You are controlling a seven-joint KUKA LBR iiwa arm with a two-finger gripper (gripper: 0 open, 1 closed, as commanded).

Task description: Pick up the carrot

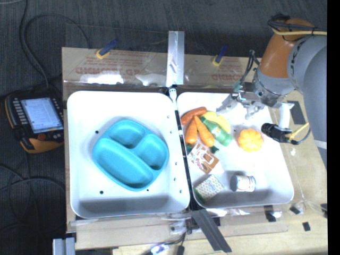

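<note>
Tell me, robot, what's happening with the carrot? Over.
Gripper above right bin's far edge, holding nothing. Carrot lies by the divider, untouched. Banana and packet crowd it.

Divided tray [130,153] in left bin [79,195], carrot [203,133] in right bin [281,179]

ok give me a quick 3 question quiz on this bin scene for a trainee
1. True or false: the carrot lies in the right bin, near the divider.
2. What sits in the left bin?
A. a blue divided tray
B. a yellow banana
C. a white cup
3. Fill in: the tool is over the right bin's far edge, and the small orange pumpkin lies just ____ it in the view.

Key: 1 true; 2 A, the blue tray; 3 below.
</note>
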